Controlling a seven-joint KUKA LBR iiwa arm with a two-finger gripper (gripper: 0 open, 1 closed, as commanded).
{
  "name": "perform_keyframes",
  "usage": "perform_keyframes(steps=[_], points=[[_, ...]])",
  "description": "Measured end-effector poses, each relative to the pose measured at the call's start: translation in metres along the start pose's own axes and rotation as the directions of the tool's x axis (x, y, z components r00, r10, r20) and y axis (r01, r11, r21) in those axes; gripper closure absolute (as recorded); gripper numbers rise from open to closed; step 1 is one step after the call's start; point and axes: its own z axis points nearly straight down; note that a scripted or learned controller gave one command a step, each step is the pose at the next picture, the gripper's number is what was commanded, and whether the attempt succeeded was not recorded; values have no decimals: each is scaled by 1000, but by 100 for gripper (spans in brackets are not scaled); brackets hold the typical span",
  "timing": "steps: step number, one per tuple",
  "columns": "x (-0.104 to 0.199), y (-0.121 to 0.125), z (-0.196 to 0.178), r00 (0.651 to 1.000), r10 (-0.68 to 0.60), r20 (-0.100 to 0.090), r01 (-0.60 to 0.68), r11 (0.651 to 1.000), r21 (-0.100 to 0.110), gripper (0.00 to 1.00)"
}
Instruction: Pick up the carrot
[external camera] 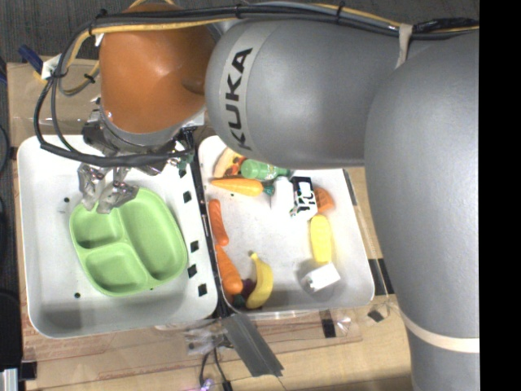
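- The gripper (107,192) hangs over the green tray (128,241) in the left bin (37,218), fingers close together on nothing.
- The carrot (236,186) lies in the right bin (358,251), well apart.
- Risk: crowded by a banana (260,281) and bottle (264,170), it may be mis-grabbed.

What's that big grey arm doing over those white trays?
It is meant to pick up a carrot. Right now the arm's hand is over the left bin, at the top rim of a green divided plate. A carrot lies in the right bin with a banana, a yellow piece and a white block. Nothing shows between its fingers, so the carrot is not yet picked up.
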Motion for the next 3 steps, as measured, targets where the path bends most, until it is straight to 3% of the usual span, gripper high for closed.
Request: perform_keyframes(steps=[1, 2, 3], points=[[60, 90, 13, 1000, -27, -1, 27, 1000, -2, 100], [60, 88, -34, 923, -384, 0, 384, 923, 0, 100], [47, 48, -22, 613, -790, 1, 790, 613, -3, 100]])
